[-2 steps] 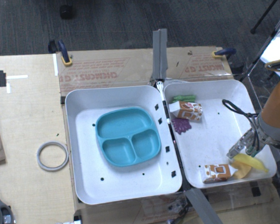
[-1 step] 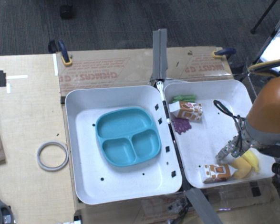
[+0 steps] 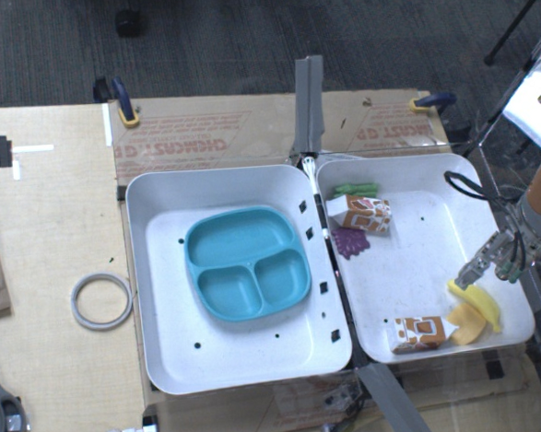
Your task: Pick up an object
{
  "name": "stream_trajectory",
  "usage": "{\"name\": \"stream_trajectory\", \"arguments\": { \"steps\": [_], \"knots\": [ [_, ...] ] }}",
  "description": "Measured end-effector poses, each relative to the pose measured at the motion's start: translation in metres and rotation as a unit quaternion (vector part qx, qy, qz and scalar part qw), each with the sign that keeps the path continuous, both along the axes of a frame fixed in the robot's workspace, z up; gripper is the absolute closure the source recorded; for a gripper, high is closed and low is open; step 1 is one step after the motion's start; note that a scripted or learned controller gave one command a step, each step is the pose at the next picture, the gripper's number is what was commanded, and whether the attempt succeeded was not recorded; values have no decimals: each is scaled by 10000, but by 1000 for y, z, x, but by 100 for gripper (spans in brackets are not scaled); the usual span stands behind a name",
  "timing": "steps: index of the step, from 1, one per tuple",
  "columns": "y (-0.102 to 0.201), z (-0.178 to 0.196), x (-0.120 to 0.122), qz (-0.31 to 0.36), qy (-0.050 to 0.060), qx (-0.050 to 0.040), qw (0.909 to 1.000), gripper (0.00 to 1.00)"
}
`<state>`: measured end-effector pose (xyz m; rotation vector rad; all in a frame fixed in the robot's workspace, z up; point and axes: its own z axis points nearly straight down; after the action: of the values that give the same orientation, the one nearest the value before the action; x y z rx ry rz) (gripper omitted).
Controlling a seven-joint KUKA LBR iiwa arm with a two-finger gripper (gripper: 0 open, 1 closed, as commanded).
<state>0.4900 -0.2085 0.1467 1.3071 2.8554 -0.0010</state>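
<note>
My gripper (image 3: 469,273) reaches into the right bin (image 3: 420,246) from the right edge, low over its near right corner. Its tip is right above a yellow banana (image 3: 478,302), at the banana's upper left end; I cannot tell whether it touches. An orange piece (image 3: 465,329) lies against the banana's near side. A small brown and white box (image 3: 419,333) rests by the bin's front wall. Near the far left corner sit another brown and white box (image 3: 367,215), a green item (image 3: 356,190) and purple grapes (image 3: 351,242).
The left bin (image 3: 154,265) holds a blue divided plate (image 3: 247,264). On the bench to the left lie a grey ring (image 3: 102,300) and scissors (image 3: 5,414). The arm's cables (image 3: 492,213) hang along the right bin's right wall.
</note>
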Motion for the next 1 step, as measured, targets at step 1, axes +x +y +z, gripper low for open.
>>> {"name": "stream_trajectory", "arguments": {
  "steps": [1],
  "knots": [
    [5,-56,-13,-2131,15,6,9770,100]
  ]
}}
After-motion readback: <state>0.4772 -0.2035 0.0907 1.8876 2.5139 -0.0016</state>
